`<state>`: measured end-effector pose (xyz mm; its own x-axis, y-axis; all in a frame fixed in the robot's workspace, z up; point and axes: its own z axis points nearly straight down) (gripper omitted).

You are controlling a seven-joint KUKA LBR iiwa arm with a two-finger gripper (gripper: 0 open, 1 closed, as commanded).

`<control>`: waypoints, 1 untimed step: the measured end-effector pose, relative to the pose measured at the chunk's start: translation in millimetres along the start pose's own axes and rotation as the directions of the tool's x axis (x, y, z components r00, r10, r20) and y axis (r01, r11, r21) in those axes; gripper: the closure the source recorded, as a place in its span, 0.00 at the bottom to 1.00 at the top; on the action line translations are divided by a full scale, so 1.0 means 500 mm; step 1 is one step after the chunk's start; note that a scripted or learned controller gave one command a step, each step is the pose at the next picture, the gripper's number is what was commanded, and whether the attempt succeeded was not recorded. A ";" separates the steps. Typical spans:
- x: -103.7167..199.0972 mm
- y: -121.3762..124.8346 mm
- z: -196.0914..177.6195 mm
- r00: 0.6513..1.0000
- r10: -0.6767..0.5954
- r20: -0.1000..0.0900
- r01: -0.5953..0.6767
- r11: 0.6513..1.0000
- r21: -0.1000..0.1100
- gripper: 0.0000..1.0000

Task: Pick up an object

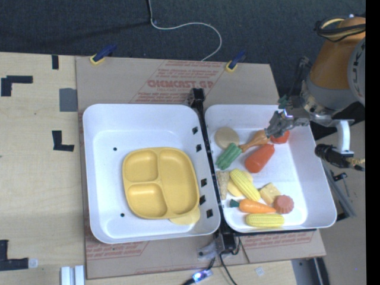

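Note:
The right bin (309, 177) holds several toy foods. Among them are a beige round piece (226, 137), a green vegetable (228, 155), an orange-red pepper (259, 158), a yellow corn cob (244, 185), a carrot (256, 206) and a red round piece (284, 203). My gripper (279, 126) hangs low over the bin's far right part. Directly under its tip lies a small red piece (281, 138), with a brown-orange piece (255, 140) just to its left. Whether the gripper touches either one is unclear.
A yellow divided plate (160, 181) lies in the left bin (101, 135). A second corn cob (264, 220) and a pale yellow block (271, 192) lie near the right bin's front wall. A white cable (196, 25) runs across the dark floor behind the bench.

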<state>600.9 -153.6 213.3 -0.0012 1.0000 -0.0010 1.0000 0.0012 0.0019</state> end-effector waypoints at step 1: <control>0.001 0.001 -0.023 1.000 0.000 -0.001 0.000 1.000 0.002 1.00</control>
<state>601.3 -153.0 224.8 -0.0015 1.0000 0.0002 1.0000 0.0015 0.0003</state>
